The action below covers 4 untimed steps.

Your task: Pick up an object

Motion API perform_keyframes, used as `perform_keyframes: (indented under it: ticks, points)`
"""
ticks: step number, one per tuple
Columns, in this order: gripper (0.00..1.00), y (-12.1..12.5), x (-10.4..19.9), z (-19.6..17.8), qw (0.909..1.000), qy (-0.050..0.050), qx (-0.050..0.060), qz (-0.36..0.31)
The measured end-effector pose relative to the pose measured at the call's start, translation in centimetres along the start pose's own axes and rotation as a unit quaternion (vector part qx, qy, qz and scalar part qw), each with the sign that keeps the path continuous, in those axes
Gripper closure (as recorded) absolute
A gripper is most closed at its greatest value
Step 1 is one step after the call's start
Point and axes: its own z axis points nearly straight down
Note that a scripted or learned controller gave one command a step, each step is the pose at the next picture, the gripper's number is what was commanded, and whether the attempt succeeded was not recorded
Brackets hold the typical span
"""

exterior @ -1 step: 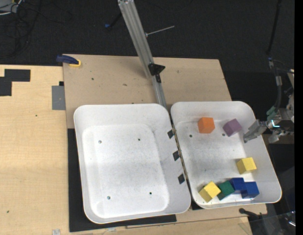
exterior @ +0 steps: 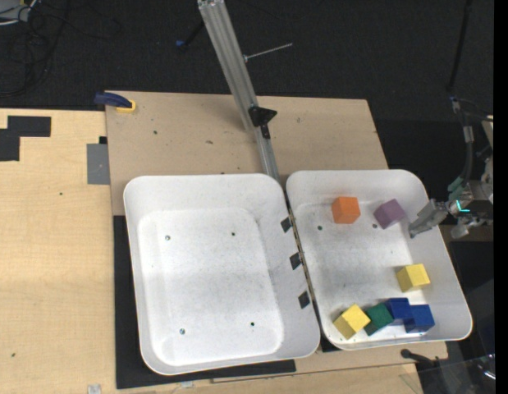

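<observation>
The right bin [exterior: 364, 183] holds several small blocks. An orange cube [exterior: 345, 210] and a purple cube [exterior: 390, 213] lie near its far side. A yellow cube [exterior: 413, 277] sits by the right wall. At the near edge, another yellow block [exterior: 350, 321], a green block [exterior: 378, 316] and a blue block [exterior: 411, 314] cluster together. My gripper [exterior: 423, 218] reaches in over the bin's right rim, just right of the purple cube and above the yellow cube, with nothing seen in its grasp.
The left bin [exterior: 147, 195] stands beside the right one, joined by black clips along the shared rim. A slanted aluminium rail [exterior: 235, 72] rises behind the bins. A blue-and-yellow tool [exterior: 116, 101] lies at the bench's far left corner.
</observation>
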Motion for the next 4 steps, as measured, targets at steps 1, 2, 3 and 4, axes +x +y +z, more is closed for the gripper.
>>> perform_keyframes:
  ticks: [1,2,3,4]
  points:
    - [0.00,0.2,0.1,4.4,1.0000,0.001,0.002,0.000]
    - [0.00,-0.6,0.4,9.0,1.0000,0.001,0.002,0.000]
    - [0.00,-0.3,0.1,15.2,1.0000,0.000,0.000,0.000]
    - [1.00,-0.3,0.0,14.0,1.0000,0.000,-0.001,0.003]
